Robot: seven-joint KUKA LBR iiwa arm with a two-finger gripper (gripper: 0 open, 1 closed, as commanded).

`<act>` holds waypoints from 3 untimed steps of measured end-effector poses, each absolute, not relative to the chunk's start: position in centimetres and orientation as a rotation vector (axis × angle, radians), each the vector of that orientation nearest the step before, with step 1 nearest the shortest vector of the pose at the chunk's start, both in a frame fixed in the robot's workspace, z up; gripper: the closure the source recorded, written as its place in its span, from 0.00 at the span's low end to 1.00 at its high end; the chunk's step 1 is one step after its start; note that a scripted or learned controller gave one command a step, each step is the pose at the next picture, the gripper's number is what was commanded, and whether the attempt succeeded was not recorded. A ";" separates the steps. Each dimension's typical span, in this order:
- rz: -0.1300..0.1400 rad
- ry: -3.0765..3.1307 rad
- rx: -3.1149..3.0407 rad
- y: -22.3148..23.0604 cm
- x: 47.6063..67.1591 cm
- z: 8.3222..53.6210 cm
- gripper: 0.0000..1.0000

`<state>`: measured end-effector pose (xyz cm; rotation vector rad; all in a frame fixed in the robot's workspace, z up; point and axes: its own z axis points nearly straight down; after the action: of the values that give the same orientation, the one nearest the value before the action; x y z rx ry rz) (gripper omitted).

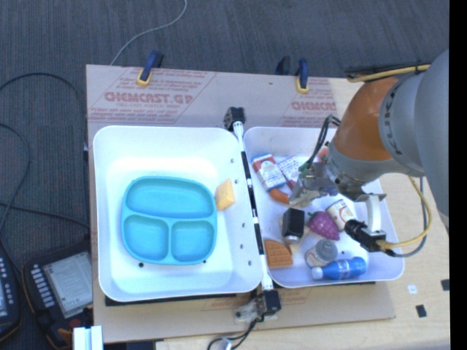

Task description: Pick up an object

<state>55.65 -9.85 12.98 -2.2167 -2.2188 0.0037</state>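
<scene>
From my remote seat I log the bench first: a brown board (146,97) printed with red lettering, clamped at its far edge by two yellow-and-blue clamps (151,64), carrying both bins.

Left white shallow bin (109,195): holds a light blue plastic divided plate (169,219) with three compartments, lying flat. Just beside the plate's right rim sits a small yellow-orange wedge like a cheese piece (225,194), near the wall shared with the other bin.

Grey arm with orange band (394,126): enters from the right and reaches down over the right white shallow bin (394,268). Its gripper (310,184) sits low among the clutter in the bin's middle, just above a small black boxy item (292,223). I see nothing clearly between the fingers, and whether they stand apart or together I cannot tell; the wrist body hides them.

Right bin contents, larger to smaller: a red-and-white crinkled packet (270,170) at the far left; a blue plastic bottle lying on its side (341,269) along the near wall; a magenta rounded toy (325,224) near centre; a brown waffle-like piece (278,253) at the near left; a round grey-capped jar (322,252) between waffle and bottle; a small white bottle with red label (340,211) beside the magenta toy.
</scene>
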 end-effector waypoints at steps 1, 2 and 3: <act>0.004 -2.219 -2.217 -9.8 55.6 13.0 0.00; 0.000 -2.222 -2.223 -9.9 55.1 8.7 0.00; -0.005 -2.225 -2.225 -9.9 55.3 9.7 1.00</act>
<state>55.31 -9.89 9.73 -2.2253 -2.2249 -0.0047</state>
